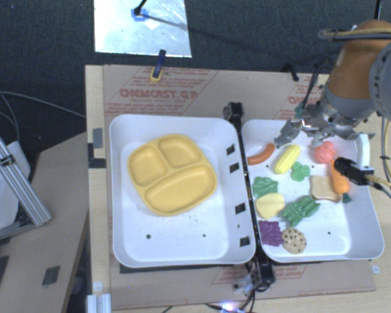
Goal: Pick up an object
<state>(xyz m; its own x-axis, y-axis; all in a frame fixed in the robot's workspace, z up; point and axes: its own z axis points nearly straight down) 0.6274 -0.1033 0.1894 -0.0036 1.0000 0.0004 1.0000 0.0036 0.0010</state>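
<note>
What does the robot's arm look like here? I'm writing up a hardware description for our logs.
The arm is a rounded grey body with a broad orange band above the wrist. Below that sits a grey metallic wrist section carrying the tool, a small silvery-grey assembly with thin dark cables running along it. A black cable also loops near the top of the orange band. No lettering or markings are legible on it.

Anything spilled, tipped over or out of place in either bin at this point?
Nothing stands out. The yellow divided plate lies flat in the left bin, turned somewhat askew to the bin's edges. The toy foods, such as the corn cob and cookie, lie loosely inside the right bin, none spilled over its rim.
</note>
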